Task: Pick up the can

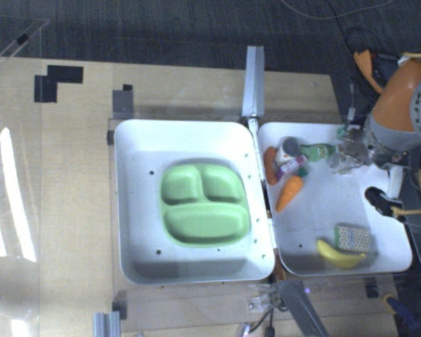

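Observation:
The can (290, 153), with a grey end and a white and pink label, lies at the back left of the right bin (379, 262). It is wedged between a red-orange vegetable (269, 163) on its left and a green bottle (316, 151) on its right. An orange carrot (288, 192) lies just in front of it. My gripper (346, 158) hangs over the back of the right bin, by the right end of the green bottle and well to the right of the can. Nothing shows in it.
A yellow banana (340, 255) and a patterned sponge (353, 238) lie at the front of the right bin. The left bin (137, 188) holds a green divided tray (204, 203). A metal post (253, 83) stands behind the wall between the bins.

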`<state>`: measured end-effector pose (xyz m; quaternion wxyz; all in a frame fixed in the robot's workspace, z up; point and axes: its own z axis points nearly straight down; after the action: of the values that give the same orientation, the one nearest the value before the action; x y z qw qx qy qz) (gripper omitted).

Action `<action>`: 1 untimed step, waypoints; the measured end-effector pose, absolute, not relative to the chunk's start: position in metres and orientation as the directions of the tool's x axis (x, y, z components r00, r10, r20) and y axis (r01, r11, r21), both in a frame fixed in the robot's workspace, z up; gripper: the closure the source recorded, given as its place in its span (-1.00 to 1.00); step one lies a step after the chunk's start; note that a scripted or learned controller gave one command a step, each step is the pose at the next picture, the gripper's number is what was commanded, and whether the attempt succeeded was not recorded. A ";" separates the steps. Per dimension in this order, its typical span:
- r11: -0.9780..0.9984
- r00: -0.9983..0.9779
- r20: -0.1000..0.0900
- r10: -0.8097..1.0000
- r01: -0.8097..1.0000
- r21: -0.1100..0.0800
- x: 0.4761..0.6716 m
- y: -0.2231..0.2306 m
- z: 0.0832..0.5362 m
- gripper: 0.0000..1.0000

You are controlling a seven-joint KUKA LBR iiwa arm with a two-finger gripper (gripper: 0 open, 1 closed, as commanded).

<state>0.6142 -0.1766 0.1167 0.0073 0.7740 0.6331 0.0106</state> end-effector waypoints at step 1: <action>-0.202 0.202 -0.001 0.979 0.979 0.008 0.622 -0.197 0.274 1.00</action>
<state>0.6223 -0.1974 0.2742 0.0036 0.7752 0.6317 0.0022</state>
